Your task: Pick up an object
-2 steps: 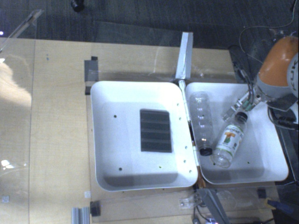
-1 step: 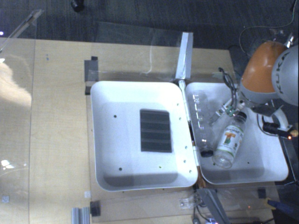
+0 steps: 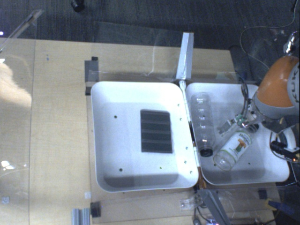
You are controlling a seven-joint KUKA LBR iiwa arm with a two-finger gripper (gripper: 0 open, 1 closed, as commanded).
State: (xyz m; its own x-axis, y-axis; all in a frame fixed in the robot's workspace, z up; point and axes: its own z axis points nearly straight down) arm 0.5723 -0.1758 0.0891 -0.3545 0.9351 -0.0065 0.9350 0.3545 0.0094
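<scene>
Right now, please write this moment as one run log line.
arm: over right bin | gripper: above labelled bottle | clear bottle: lying by divider | left bin: dark ridged pad

Beneath my arm: two white bins (image 3: 101, 125), one dark ridged pad (image 3: 156, 131) in the left, two clear plastic bottles (image 3: 201, 121) in the right.

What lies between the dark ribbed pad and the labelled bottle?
In the camera view, a clear bottle lies between the pad and the labelled bottle.
</scene>
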